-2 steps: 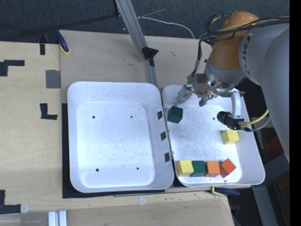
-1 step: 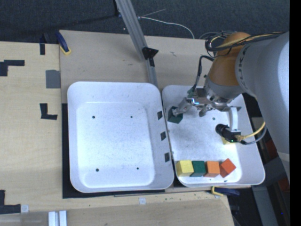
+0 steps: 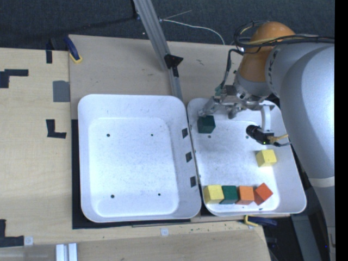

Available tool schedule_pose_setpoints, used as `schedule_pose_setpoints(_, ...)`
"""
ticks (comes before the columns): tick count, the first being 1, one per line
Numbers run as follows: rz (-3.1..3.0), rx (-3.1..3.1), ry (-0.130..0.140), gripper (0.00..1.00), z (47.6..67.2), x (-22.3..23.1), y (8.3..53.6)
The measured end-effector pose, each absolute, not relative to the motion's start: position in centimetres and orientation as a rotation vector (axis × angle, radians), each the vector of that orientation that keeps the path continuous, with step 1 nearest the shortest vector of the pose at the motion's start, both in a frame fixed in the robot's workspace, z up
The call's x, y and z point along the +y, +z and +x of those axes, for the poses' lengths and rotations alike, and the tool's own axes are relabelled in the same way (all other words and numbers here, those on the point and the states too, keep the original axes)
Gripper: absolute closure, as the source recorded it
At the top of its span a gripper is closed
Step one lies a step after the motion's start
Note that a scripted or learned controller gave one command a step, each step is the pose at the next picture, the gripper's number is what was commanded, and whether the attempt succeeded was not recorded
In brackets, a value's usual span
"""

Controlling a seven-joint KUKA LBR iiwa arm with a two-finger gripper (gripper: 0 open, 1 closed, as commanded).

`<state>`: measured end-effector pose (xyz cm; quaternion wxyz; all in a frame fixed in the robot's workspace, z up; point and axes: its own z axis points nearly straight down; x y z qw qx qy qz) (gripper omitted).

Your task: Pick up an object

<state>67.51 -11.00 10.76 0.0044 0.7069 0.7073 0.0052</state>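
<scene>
Dark green cube (image 3: 206, 124), matte with squared faces and no clear long axis, sits at ten o'clock in the right white bin (image 3: 283, 200). The claw (image 3: 220, 105) hangs just above it at one o'clock; its spread cannot be told. Yellow, green, orange and red blocks (image 3: 237, 194) line six o'clock.

You can read no text, label, brand, number or sign anywhere on the bench, bins or arm.

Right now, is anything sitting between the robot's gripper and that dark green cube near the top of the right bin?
Nothing visible does. The gripper hangs right above the dark green cube in the white right bin; the other blocks lie well away.
</scene>
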Motion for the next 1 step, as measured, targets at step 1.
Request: schedule_pose_setpoints(1, 2.203, 2.199, 0.036, 0.00, 64.14, -10.67, 10.62)
